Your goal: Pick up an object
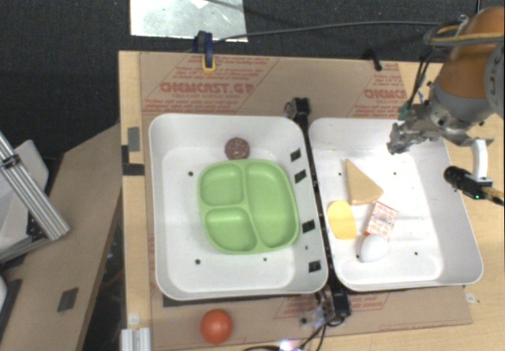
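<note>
Gripper (401,139) up-right of, seemingly apart from, wedge (360,182).

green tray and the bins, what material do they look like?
Green tray: likely moulded plastic, matte with a soft sheen, rounded compartment walls. Left bin and right bin: look like thin white plastic, smooth, slightly glossy, with rounded corners; could be coated metal.

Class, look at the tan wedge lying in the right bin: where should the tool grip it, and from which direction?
Grip the tan wedge across its two long slanting sides near the middle, coming straight down from above. It seems to lie flat, with bare floor of the right bin on its upper and right sides, though the yellow block crowds its wide end.
</note>
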You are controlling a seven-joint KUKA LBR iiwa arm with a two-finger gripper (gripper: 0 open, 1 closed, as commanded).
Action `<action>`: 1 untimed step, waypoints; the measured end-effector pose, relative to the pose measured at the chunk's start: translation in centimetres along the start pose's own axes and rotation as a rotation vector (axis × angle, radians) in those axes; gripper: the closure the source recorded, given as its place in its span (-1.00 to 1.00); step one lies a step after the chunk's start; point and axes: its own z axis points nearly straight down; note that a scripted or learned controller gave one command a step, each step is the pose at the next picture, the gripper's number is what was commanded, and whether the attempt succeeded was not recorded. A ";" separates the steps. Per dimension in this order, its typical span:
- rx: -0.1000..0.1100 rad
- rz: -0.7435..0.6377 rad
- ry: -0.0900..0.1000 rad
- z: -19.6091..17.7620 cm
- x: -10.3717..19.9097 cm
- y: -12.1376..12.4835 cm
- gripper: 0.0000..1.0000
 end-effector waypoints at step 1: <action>0.002 -0.005 0.001 -4.6 0.7 0.2 1.00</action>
